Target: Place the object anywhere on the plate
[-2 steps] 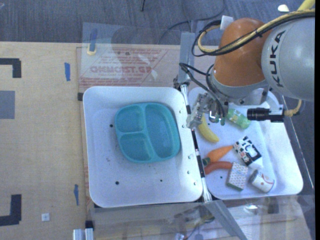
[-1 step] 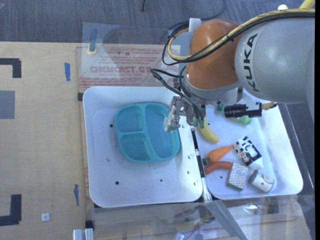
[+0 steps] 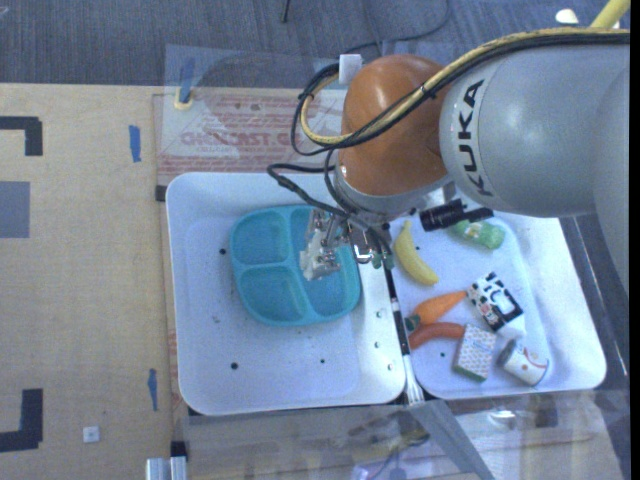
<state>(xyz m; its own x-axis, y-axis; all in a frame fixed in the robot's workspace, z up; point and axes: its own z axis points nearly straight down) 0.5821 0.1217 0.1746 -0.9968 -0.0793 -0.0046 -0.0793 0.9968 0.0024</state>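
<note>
Arm [image 3: 520, 118]: grey, smooth-cast, with a glossy orange band, enters from the upper right of the frame and covers much of the upper centre.

Counter [image 3: 70, 268]: pale wood-grain board, blue tape marks at the left.

Left bin [image 3: 200, 368]: shallow white plastic, rounded corners, lower centre. Right bin [image 3: 585, 358]: same make, touching it along a shared edge, lower right.

Plate [image 3: 270, 278]: teal, divided into three compartments, matte plastic, rounded outline; sits in the upper half of the left bin.

End effector [image 3: 325, 243]: metallic, hanging over the plate's right-hand compartment, centre of frame. Something pale and glinting at its tip, but too blurred to sort from the metal. Cannot tell whether it grips anything, or how it is set.

Smaller items, all in the right bin: yellow banana [image 3: 411, 255] near the dividing edge; green soft-looking lump [image 3: 478, 233] above; orange carrot [image 3: 440, 306]; red sausage-shaped piece [image 3: 435, 334]; black-and-white patterned block [image 3: 495, 303]; speckled sponge-like square [image 3: 475, 352]; small white cup [image 3: 524, 363].

Which item is the task's object is unclear.

Step in hand, by my reading: the placing stage over the plate. The next move calls for a short descent and a clean release onto the teal surface, if an item is in fact carried.
</note>
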